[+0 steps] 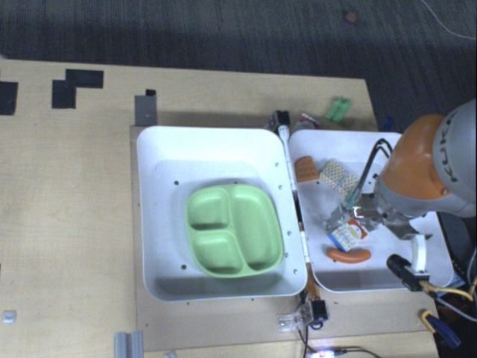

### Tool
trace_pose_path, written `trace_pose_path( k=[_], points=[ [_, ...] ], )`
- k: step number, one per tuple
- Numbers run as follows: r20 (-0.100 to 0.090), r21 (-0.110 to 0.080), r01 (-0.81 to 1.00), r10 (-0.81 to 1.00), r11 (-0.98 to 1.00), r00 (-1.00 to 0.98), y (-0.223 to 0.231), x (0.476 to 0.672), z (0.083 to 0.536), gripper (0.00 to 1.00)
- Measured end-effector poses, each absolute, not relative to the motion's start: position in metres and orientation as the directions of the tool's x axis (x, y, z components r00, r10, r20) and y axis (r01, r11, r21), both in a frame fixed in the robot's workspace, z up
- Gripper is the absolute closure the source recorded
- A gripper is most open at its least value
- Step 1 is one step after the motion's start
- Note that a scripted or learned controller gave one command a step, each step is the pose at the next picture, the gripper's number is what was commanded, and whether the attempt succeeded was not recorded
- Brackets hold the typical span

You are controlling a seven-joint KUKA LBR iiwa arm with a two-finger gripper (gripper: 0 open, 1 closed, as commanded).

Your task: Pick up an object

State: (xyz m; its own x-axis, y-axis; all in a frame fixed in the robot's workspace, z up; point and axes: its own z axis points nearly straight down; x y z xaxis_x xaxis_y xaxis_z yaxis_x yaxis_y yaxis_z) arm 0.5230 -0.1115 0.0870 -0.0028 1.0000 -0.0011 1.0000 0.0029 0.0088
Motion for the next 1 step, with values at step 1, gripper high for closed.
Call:
trace_pose_path(
  k=[1],
  points=[
    [-0.002,0.015,1.0,1.0,0.004,-0.003,-0.1115,0.525,0.0985,1.0]
  ],
)
